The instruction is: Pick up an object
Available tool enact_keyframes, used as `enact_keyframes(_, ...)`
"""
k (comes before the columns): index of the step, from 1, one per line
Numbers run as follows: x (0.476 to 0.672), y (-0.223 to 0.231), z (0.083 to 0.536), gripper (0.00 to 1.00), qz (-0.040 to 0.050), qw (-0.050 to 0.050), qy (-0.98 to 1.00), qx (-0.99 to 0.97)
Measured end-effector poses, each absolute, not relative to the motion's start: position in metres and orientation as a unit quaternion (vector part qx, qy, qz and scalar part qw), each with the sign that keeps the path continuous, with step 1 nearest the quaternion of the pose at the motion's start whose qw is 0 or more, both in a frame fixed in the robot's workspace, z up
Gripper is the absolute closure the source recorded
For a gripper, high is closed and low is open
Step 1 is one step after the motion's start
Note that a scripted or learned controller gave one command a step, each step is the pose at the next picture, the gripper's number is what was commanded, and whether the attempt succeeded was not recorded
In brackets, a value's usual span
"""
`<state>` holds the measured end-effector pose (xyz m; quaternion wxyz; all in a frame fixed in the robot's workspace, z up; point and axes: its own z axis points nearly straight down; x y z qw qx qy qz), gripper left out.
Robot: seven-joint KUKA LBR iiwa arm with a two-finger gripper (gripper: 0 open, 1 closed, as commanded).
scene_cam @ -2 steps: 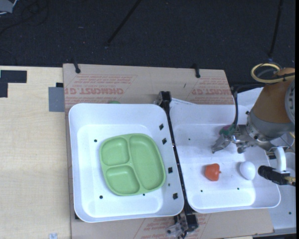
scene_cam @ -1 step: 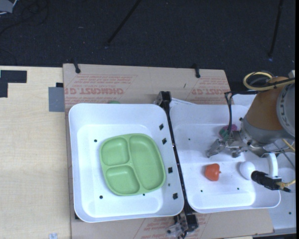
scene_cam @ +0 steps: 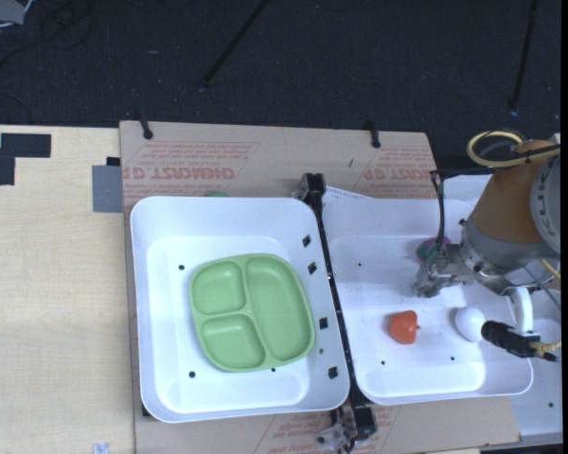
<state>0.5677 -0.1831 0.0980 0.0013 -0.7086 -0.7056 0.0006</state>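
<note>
The pincer (scene_cam: 431, 280) hangs low over the floor of the right bin (scene_cam: 379, 244), near that bin's middle, at the end of the grey arm (scene_cam: 506, 211) that comes in from the right. The view is too coarse there to tell whether it is open or closed, and nothing can be seen gripped in it.

A small red-orange lump (scene_cam: 403, 326) lies on the bin floor near the pincer, toward the front edge and slightly to its left in the view, apart from it. A white egg-shaped thing (scene_cam: 469, 323) lies at about the same depth on the pincer's other side, toward the arm, also clear of it. The two lie near each other without touching.

Well away to the pincer's left, across the divider between the bins, the left bin (scene_cam: 161, 253) holds a green three-part plate (scene_cam: 251, 310) lying flat. Both bins sit on a cardboard sheet (scene_cam: 265, 164) on the pale bench (scene_cam: 47, 301).
</note>
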Motion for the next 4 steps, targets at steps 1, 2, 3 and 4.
enact_keyframes(1, 0.566, -0.184, 0.161, 1.0, -0.0008, -0.002, -0.707, -0.707)
enact_keyframes(2, 0.57, -0.174, 0.211, 1.0, -0.0006, -0.001, -0.708, -0.706)
enact_keyframes(3, 0.57, -0.175, 0.233, 1.0, -0.0002, 0.0, -0.708, -0.707)
enact_keyframes(4, 0.562, -0.125, 0.224, 1.0, 0.0009, 0.002, -0.708, -0.706)
